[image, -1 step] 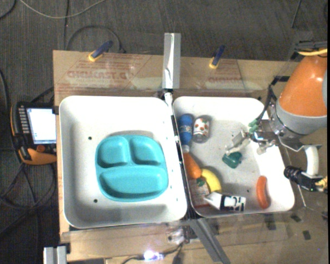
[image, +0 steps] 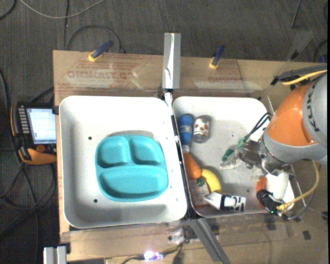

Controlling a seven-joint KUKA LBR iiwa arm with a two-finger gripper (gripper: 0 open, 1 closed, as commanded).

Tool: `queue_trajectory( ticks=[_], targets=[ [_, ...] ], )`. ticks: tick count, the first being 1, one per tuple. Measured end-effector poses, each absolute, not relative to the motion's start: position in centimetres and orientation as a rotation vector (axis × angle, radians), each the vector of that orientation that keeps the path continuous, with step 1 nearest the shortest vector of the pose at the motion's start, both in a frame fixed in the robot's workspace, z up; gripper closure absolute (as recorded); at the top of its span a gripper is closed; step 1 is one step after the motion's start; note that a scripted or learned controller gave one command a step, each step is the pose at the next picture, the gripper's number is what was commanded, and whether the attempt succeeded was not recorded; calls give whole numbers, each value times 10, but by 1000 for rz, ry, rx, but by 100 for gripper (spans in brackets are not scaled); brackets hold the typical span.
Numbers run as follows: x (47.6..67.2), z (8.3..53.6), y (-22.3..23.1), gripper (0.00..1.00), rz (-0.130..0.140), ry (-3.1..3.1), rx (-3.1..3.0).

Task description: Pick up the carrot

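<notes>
Grey-and-orange arm [image: 297, 128] overhanging the right bin [image: 231, 106], its gripper [image: 243, 154] of indeterminate state; left bin [image: 77, 147] holding a teal divided plate [image: 132, 166]; carrot [image: 191, 166] against the right bin's left wall, touching a lemon [image: 210, 179].

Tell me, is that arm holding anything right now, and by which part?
Nothing shows in its grip. The end effector hangs over the right bin, apart from the carrot, which lies against the bin's left wall beside the lemon.
</notes>
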State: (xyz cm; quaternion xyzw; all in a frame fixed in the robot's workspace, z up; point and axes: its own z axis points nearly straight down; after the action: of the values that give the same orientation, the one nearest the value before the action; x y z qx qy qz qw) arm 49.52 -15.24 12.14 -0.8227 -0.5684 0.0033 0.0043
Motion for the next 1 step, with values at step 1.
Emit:
queue_trajectory(
  ticks=[1],
  targets=[
    [523,89,-105,0,-2,-1565,-2732]
  ],
)
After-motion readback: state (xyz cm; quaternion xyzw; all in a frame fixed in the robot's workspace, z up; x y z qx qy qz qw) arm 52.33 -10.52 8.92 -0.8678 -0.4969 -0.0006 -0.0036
